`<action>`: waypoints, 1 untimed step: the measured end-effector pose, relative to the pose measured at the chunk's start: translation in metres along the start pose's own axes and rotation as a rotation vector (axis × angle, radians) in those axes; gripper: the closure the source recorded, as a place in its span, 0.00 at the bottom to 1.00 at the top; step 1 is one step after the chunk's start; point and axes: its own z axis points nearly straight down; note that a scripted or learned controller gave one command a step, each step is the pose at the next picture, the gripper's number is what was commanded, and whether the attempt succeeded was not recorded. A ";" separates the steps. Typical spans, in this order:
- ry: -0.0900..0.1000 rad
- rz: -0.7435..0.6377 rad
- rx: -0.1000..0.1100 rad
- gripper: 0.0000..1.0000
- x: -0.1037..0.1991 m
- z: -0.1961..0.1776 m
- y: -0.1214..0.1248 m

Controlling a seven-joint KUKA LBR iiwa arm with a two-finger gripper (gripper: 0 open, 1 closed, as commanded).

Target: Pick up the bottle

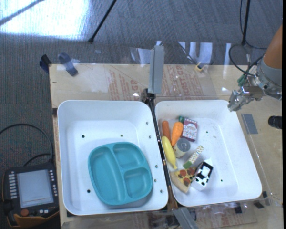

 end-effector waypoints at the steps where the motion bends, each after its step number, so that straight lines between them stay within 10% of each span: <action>1: -0.001 -0.207 -0.001 1.00 0.006 -0.118 0.006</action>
